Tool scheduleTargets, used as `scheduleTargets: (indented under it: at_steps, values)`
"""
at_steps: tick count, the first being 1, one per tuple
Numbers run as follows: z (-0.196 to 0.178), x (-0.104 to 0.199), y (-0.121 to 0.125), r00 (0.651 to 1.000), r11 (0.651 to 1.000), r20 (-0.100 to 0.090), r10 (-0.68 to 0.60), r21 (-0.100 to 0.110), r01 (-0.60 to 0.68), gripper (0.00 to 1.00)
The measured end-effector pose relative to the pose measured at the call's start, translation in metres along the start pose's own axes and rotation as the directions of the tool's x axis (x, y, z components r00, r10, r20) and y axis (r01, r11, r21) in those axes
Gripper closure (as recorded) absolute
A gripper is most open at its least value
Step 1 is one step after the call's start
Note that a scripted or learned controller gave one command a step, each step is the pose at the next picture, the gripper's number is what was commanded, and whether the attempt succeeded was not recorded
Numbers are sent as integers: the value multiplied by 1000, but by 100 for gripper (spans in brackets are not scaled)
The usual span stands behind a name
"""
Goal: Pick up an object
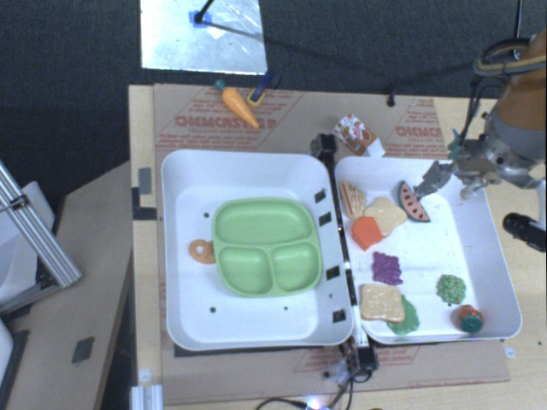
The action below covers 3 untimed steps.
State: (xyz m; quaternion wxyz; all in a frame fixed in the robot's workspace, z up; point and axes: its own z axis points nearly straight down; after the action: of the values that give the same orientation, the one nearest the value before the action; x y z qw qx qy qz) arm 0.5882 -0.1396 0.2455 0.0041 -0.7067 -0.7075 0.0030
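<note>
My gripper (438,178) hangs over the far part of the right bin (489,254), reaching in from the right. Its tip is just above and to the right of a watermelon slice (413,202), and I cannot tell whether it touches it. Nearby lie a striped sandwich wedge (352,199), a cream piece (386,216) and an orange-red block (366,231). Further forward in the same bin are purple grapes (387,268), a toast slice (380,301) on a green leaf (408,318), a broccoli floret (450,289) and a red and green fruit (467,318).
The left bin (184,195) holds a green divided plate (265,246) and a small pretzel (202,251). On the cardboard behind the bins lie a toy carrot (239,107) and a wrapped snack (355,133). A black divider (338,229) runs between the bins.
</note>
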Motion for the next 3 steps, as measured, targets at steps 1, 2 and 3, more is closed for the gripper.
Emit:
scheduleTargets:
  at_steps: [1,2,3]
  values:
    - [-7,0,2,1000,1000,2,-2,-11,2,0]
    - [46,-9,6,1000,1000,1,0,-8,0,0]
    - [105,-11,-1,1000,1000,1,0,-7,0,0]
